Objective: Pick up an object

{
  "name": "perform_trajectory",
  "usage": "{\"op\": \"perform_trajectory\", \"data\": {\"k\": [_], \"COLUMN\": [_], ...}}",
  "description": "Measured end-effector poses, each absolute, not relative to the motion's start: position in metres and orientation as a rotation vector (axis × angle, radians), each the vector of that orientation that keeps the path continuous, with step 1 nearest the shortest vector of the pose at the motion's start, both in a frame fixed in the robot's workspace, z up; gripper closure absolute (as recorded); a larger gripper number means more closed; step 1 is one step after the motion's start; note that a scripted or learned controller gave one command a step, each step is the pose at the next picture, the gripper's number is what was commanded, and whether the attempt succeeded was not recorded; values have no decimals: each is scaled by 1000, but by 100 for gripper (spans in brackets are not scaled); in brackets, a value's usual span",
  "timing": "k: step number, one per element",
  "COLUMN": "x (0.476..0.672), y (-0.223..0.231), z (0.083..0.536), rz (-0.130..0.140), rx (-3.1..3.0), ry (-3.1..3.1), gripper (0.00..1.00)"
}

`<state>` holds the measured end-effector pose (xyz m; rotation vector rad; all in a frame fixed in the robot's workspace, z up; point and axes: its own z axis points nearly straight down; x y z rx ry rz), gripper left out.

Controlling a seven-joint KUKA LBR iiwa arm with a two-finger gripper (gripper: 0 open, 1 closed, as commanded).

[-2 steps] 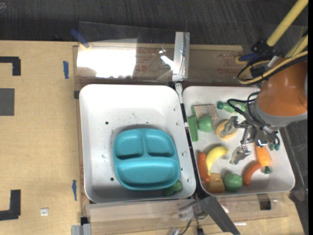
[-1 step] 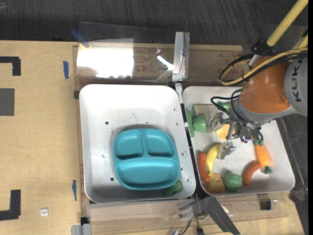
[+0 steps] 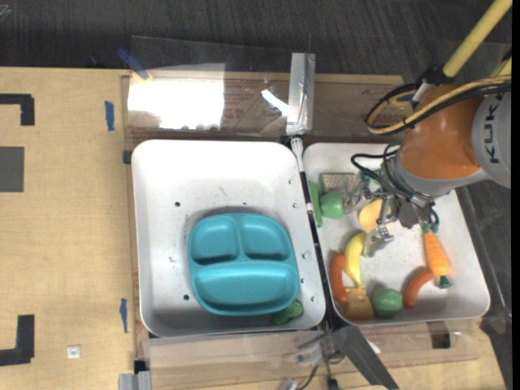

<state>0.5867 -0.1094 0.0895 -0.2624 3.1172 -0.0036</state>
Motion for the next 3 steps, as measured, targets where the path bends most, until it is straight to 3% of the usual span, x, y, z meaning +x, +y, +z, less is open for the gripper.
{"op": "perform_trajectory", "data": {"k": [1, 2, 3], "x": [585, 589, 639], "y": [-102, -101, -129], "z": [90, 104, 238], "rz": [-10, -12, -6], "rx": [-288, -290, -185], "ry": [3114, 3099, 3117], "gripper": [0, 100, 100]}}
